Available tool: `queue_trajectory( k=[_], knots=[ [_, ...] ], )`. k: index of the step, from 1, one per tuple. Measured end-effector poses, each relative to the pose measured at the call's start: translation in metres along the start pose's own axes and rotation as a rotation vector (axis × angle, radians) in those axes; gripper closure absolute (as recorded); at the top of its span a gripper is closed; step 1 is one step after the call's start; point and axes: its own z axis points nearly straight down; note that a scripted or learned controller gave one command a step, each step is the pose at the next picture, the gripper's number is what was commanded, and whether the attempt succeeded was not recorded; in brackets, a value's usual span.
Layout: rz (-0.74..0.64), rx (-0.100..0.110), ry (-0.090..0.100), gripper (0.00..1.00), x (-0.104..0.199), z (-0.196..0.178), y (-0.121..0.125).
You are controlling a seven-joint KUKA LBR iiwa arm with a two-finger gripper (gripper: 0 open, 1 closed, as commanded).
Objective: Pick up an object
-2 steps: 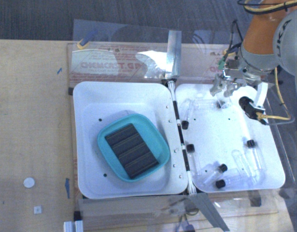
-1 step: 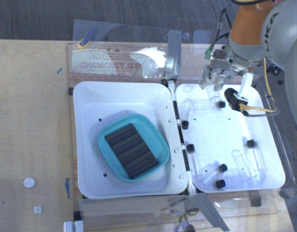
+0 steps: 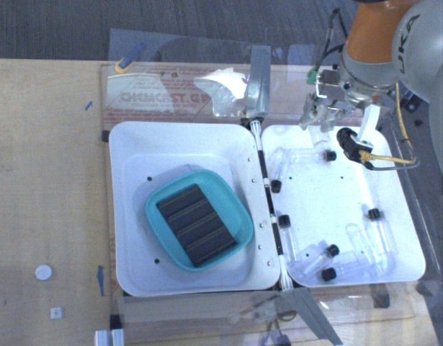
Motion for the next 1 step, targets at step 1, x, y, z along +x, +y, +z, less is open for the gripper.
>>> queue_trajectory(
  k=[1],
  knots=[
    [-0.002, -0.003, -0.002, 1.0, 0.0008, -0.0104, 0.0008]
  ],
)
